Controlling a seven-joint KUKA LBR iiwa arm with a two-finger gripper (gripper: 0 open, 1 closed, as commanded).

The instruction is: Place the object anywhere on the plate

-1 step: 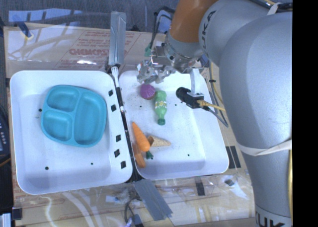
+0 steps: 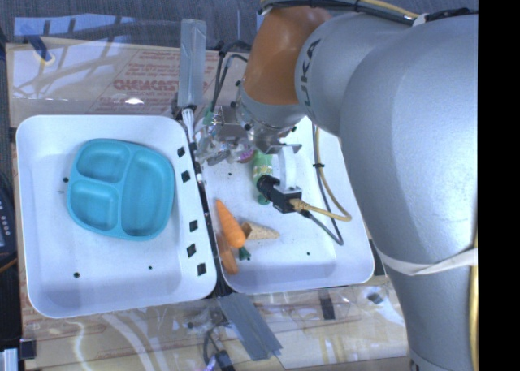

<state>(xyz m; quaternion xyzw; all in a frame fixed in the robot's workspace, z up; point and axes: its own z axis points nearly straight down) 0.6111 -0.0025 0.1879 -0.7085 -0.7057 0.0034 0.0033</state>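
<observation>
— Where's the carrot (image 2: 228, 232)?

— I see it, smooth, tapered and orange, in the right bin (image 2: 325, 268) against the left wall, beside a beige cone-shaped piece (image 2: 262, 232).

— And the plate (image 2: 122, 187)?

— Glossy blue, three compartments, in the left bin (image 2: 49, 280).

— Gripper (image 2: 231, 144)?

— Far end of the right bin; I cannot tell its state.

Two bins side by side on tabletop (image 2: 97, 85). Plate (image 2: 122, 188) in left bin (image 2: 49, 280). Carrot (image 2: 230, 227) in right bin (image 2: 325, 268), against its left wall; cone (image 2: 262, 232) just right of carrot. Gripper (image 2: 226, 144) over right bin's far left corner; arm (image 2: 390, 134) enters from right.
</observation>
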